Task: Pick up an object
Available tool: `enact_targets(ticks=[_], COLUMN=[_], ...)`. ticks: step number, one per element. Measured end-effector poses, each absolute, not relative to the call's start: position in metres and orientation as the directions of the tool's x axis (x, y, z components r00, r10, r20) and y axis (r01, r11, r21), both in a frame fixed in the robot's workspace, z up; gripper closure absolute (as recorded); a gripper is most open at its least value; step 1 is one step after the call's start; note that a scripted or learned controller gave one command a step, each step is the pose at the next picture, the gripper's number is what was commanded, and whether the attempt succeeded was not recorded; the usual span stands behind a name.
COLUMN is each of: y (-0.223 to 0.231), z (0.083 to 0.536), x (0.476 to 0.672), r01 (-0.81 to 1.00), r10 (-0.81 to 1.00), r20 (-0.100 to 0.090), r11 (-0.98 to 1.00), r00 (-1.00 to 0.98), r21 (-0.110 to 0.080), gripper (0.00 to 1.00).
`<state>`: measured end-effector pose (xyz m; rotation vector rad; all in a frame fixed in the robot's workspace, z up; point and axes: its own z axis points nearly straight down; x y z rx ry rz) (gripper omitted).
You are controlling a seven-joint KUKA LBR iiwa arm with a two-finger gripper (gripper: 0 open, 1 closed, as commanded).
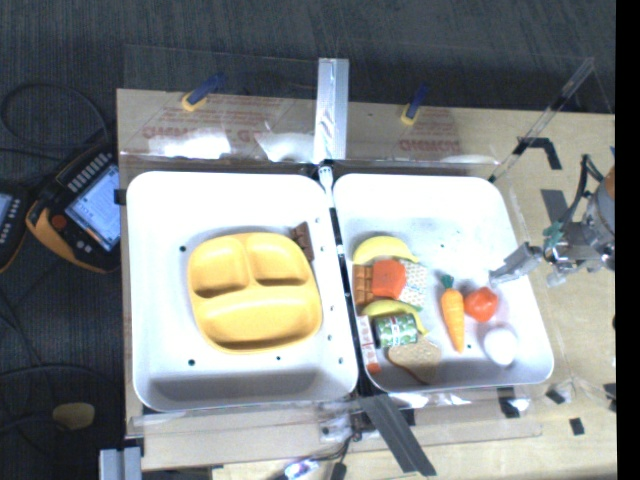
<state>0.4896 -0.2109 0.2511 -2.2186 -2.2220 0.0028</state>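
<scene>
Hovered gripper by the right bin's rim, near the tomato; jaw state impossible to tell. Risked nudging the carrot or egg beside it, spoiling the grasp.

Glossy yellow plastic divided tray, smooth white plastic bins, matt plywood desk, shiny plastic carrot, smooth white egg

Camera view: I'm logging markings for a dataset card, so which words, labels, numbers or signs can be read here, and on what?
No text reads clearly.
Reddish print on the plastic sheet behind the bins: blurred, unreadable.
Label on the green can in the right bin: too small.
Screen of the handheld pendant left of the bench: too blurred.
</scene>
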Motion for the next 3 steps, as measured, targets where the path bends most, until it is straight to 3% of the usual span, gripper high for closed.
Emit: enact_targets(ticks=[1, 2, 3], y=[-0.195, -0.196, -0.121], z=[0.098, 0.106, 0.293], x=[0.484, 0.484, 0.487], r01=[0.999, 0.999, 1.0], r10=[0.999, 0.999, 1.0], r20=[0.001, 0.003, -0.002], r11=[0.05, 0.049, 0.018], r00=[-0.05, -0.049, -0.018], r21=[-0.002, -0.004, -0.001], gripper=[0.0, 1.0, 1.0])
